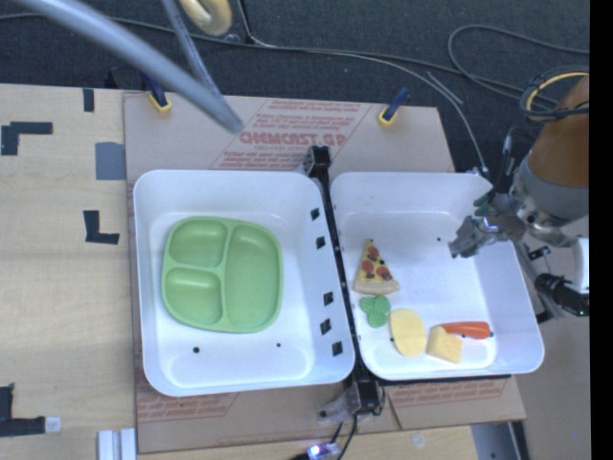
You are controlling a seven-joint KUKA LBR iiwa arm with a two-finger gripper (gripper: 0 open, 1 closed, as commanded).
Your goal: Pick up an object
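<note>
Along the lower edge of the right bin (517,286) lie a carrot (465,330), a cheese wedge (444,345) and a yellow slice (406,333), with a green piece (375,310) and a pizza slice (374,268) just above them near the divider. Left of these, the left bin (153,218) holds a green divided plate (222,274). Higher at the right, the gripper (467,241) hangs over the right bin's upper right part, holding nothing; I cannot tell whether its fingers are apart or together.

The arm (560,161) is cut off at the right edge. The claw (469,241) is small and blurred, its finger positions impossible to tell.
</note>
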